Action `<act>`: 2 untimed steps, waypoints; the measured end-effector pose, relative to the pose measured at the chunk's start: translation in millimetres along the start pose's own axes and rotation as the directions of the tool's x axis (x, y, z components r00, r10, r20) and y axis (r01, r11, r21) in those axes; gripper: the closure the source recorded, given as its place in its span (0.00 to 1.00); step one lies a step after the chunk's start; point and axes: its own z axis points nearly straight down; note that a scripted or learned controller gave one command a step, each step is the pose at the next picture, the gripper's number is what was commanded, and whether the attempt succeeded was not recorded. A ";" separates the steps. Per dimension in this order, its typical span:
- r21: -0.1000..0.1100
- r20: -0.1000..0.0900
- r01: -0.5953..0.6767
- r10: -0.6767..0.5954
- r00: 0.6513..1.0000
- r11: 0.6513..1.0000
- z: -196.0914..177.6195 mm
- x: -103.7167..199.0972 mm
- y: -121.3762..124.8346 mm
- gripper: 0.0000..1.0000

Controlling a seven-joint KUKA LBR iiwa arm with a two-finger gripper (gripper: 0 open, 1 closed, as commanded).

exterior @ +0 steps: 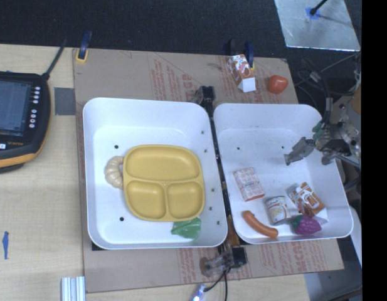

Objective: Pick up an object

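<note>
Two fingers of the gripper [311, 150] are spread apart with nothing between them: one grey finger juts toward the middle of the right bin [268, 121], the other sits nearer that bin's right wall. The gripper hangs over the right bin's upper right part, above bare floor, well apart from the objects. My reading: it is poised open for a descent, not yet committed to a target.

All candidates lie along the right bin's bottom edge and lower right corner, likely where earlier drops or sliding left them; that is a guess.
- Small packet [248, 184], white with red print, flat, tilted, nearest the bin's middle. Thin profile, probably hard to pinch.
- Can [276, 209], lying on its side, just beside the packet's lower right.
- Hot dog [260, 225], orange-red, long, lying along the bottom edge.
- Carton [305, 199], red and white, toward the right wall.
- Purple toy [307, 225], a grape-like lump, in the lower right corner, touching or nearly touching the carton; cannot tell which.

Closest to the gripper is the carton; it looks boxy with flat sides, a fair grip.

Left bin [93, 168]: yellow divided plate [163, 182] in the middle, a tan bun-like item [114, 171] against its left side, a green toy [186, 229] at its lower edge.

Outside the bins, past the right bin's top edge: a small juice box [241, 72] and a red ball [277, 84].
</note>
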 end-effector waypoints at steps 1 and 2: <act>0.001 0.000 0.002 -0.002 1.000 1.000 66.7 64.1 -28.3 0.00; 0.002 0.000 0.000 0.000 1.000 1.000 150.0 56.2 -26.2 0.00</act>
